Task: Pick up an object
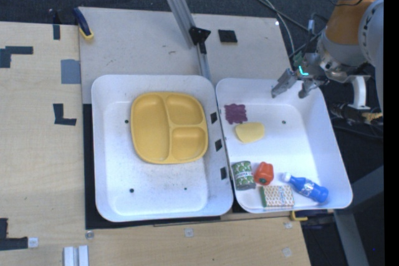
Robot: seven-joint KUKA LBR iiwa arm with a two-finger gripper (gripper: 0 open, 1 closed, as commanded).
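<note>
My claw (290, 88) hangs over the far right corner of the right bin (315, 134), fingers spread apart and nothing between them; open and empty as far as I can tell, though the tips are small and dark against the rim, so the exact gap is hard to read; my arm (352, 15) comes in from the right, orange band above the wrist.

No target named, so any object counts; all candidates sit in the right bin; purple piece (235, 113) near the far left side, yellow lump (249, 132) just beside it toward the near side; these two are closest to my claw; further toward the near edge is a cluster: green can (242, 175) touching or almost touching the orange-red item (264, 172), a patterned flat packet (277, 196) just below them, blue bottle (308, 189) lying on its side to the right.

Left bin (112, 134) holds a yellow divided plate (169, 127); large and flat, poor pick for two fingers; skip it.

Step in hand, my judgement: approach phase, no grasp begun, task not started in effect.

Next move calls for: choose one thing, travel left and toward the near side over it, keep fingers spread, descend straight, then close; yellow lump looks the easiest, standing apart enough from the purple piece; the near cluster is crowded, fingers may knock neighbours; bottle may roll if nudged.
</note>
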